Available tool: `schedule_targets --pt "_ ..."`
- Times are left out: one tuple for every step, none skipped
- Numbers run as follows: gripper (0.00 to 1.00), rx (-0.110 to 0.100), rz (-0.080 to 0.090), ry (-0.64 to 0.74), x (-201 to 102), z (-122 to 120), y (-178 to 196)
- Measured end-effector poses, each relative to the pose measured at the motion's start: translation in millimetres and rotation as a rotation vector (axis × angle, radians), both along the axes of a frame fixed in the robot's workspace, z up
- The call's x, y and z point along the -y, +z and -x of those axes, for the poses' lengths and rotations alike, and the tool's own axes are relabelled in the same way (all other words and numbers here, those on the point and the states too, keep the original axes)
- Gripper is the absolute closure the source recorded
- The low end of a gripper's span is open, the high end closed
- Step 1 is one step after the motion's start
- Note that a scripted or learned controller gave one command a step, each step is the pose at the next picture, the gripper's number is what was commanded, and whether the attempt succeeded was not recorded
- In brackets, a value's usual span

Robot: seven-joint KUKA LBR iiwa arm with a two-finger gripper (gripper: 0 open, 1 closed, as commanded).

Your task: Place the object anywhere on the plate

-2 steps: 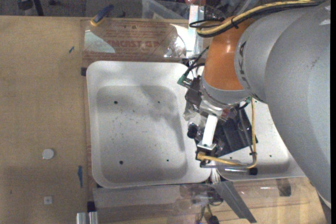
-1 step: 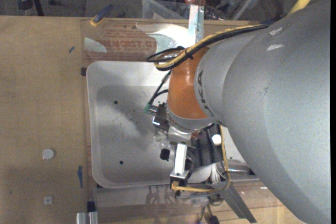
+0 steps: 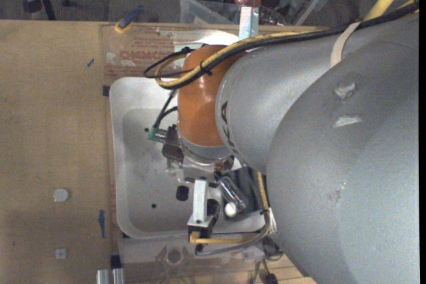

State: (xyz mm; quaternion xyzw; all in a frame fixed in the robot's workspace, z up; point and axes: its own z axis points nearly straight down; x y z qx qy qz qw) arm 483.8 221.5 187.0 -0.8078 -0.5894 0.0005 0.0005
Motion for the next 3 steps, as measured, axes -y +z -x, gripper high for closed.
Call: schedule_targets --pt "1.00 -0.003 -0.001 0.263 47 5 -44" --pt "1.00 0.001 -0.001 0.755 8 4 -44" --pt "1.00 0.003 -0.001 0.824 8 -45 -60"
